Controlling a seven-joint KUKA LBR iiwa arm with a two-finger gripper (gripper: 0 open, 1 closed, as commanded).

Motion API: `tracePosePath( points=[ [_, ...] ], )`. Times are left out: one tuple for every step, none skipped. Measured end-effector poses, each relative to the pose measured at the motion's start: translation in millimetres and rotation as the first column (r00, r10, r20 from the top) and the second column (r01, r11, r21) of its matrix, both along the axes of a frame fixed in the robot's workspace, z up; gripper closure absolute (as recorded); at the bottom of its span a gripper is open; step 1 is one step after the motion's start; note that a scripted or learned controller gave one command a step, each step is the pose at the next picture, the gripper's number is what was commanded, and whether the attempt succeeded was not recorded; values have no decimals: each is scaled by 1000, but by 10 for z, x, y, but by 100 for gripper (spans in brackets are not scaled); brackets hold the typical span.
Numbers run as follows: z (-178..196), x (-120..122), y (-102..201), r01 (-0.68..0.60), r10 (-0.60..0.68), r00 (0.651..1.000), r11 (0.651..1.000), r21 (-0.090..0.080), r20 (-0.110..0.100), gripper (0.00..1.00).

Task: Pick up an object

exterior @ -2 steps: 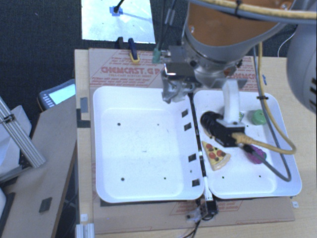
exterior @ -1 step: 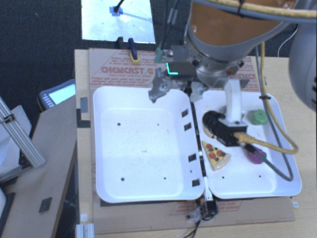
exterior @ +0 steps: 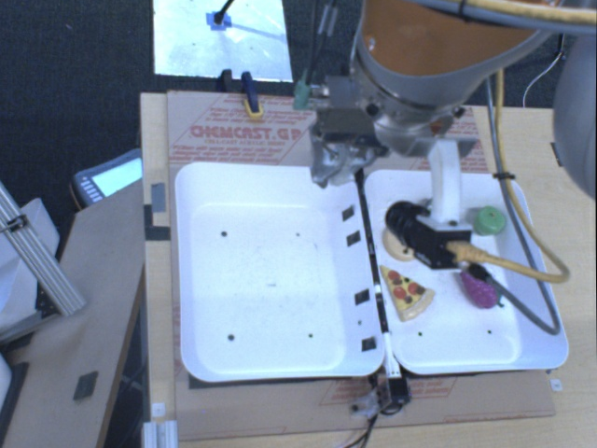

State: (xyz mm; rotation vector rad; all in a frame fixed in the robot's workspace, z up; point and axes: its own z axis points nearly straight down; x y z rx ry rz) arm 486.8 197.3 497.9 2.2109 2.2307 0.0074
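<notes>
Two white bins: left bin (exterior: 261,278), right bin (exterior: 466,339). One toy pizza slice (exterior: 408,294), one purple toy (exterior: 478,290), one green round piece (exterior: 488,220), one tan disc (exterior: 395,245), partly hidden.

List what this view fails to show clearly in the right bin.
Tan object: camera view, mostly covered by robot hardware; kind unknown.
Purple object: camera view, a cable crosses it; outline unclear.
Green object: camera view, too small and blurred to identify.
Far wall of the right bin: camera view, hidden behind the arm.

Bright even light; soft shadows; slightly grainy
</notes>
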Motion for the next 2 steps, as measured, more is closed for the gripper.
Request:
tracePosePath(
  points=[
    [-5,0,0,-1,1,1000,1000,0,-1,0],
    [109,4,4,-5,5,1000,1000,1,2,100]
  ],
)
